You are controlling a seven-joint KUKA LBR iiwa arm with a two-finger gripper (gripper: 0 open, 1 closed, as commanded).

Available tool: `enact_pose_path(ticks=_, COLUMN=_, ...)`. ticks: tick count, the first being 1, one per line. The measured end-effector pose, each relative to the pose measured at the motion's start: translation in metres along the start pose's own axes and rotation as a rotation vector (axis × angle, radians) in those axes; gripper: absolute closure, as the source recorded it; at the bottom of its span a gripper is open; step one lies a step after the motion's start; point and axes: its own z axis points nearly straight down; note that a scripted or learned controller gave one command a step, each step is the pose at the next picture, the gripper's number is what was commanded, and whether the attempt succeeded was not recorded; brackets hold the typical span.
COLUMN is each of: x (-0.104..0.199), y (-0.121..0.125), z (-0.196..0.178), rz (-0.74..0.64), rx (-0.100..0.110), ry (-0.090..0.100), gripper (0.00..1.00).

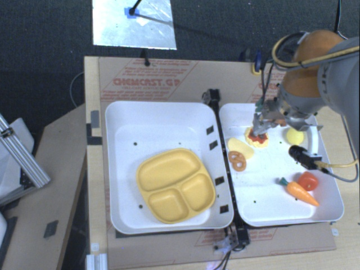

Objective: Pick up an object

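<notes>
My gripper (260,130) reaches down into the right bin (264,207), its tip right over a small red and yellow toy food piece (257,140) near the bin's back. A pale yellow slice (241,148) and a brown pretzel (237,161) lie just left of it by the divider. A yellow lemon-like piece (295,135) sits to the right, partly behind the arm. An orange carrot (301,193) and a red tomato (307,180) rest at the bin's front right.
The left bin (126,122) holds a yellow three-compartment tray (175,184). A black divider strip (220,151) runs between the bins. A shiny metal sheet (134,16) lies beyond the bench's back edge.
</notes>
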Motion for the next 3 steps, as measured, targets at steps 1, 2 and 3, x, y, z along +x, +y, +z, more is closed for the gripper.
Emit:
enact_pose_path(ticks=1, x=0.008, y=0.004, z=-0.062, rz=-0.003, rx=-0.001, ry=0.001, gripper=1.0)
enact_pose_path(ticks=2, x=0.007, y=0.006, z=-0.114, rz=-0.003, rx=-0.001, ry=0.0, gripper=1.0)
enact_pose_path(ticks=3, x=0.05, y=-0.002, z=-0.101, rz=-0.006, rx=0.006, ry=0.002, gripper=1.0)
